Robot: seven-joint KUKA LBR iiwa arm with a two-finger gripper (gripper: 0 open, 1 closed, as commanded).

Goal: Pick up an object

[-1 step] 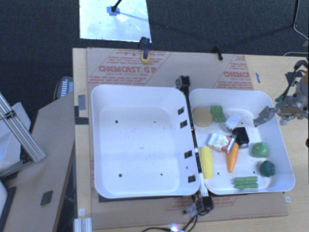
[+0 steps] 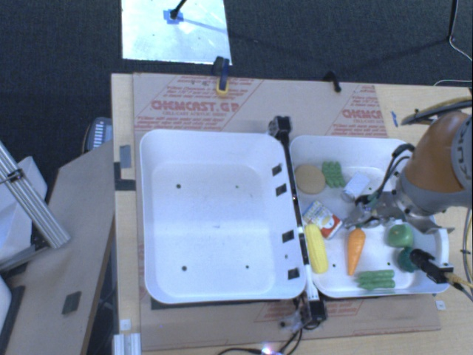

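Observation:
The right bin (image 2: 384, 150) holds several toy foods. An orange carrot (image 2: 355, 250) lies near the middle, with a yellow corn cob (image 2: 316, 248) to its left. A red-and-white snack packet (image 2: 323, 219) sits above the corn. At the back are a tan round biscuit (image 2: 310, 177), a green ridged piece (image 2: 332, 173) and a white block (image 2: 357, 183). My gripper (image 2: 365, 212) hangs low over the bin's middle, just above the carrot's top end and right of the packet. I see nothing held in it.
A light green round fruit (image 2: 400, 235), a dark green piece (image 2: 408, 259) and a green bean pod (image 2: 375, 278) lie at the bin's front right, under the arm's wrist (image 2: 423, 197). The left bin (image 2: 214, 220) stands beside it, with black clips (image 2: 288, 235) along the shared rim.

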